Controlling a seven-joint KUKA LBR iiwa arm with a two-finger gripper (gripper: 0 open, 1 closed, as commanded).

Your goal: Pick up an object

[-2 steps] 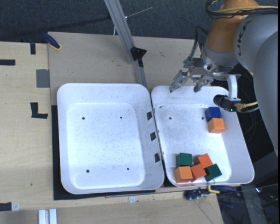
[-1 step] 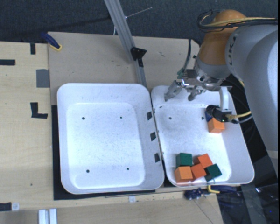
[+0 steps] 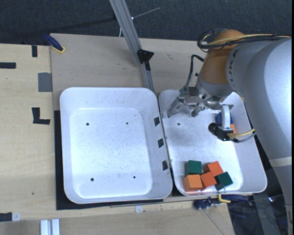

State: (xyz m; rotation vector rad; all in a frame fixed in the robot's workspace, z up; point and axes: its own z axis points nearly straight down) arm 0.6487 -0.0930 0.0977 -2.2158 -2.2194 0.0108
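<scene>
Nearest, four small blocks cluster in the right bin's (image 3: 245, 177) front corner: an orange cube (image 3: 192, 182) and green cube (image 3: 193, 167) look light, rigid, best gripped across flat opposite faces. Farther back, the pincer (image 3: 182, 106) hovers with fingers apart, holding nothing.

You are looking at a wooden bench (image 3: 19, 131) carrying black tape marks (image 3: 37, 115) and a grey patch (image 3: 44, 82) along its left side. A blue-and-yellow clamp (image 3: 55, 43) is sitting at the board's far left corner, and a grey metal pole (image 3: 130, 26) is slanting down toward the bins, a black bracket (image 3: 145, 56) gripping it.
</scene>
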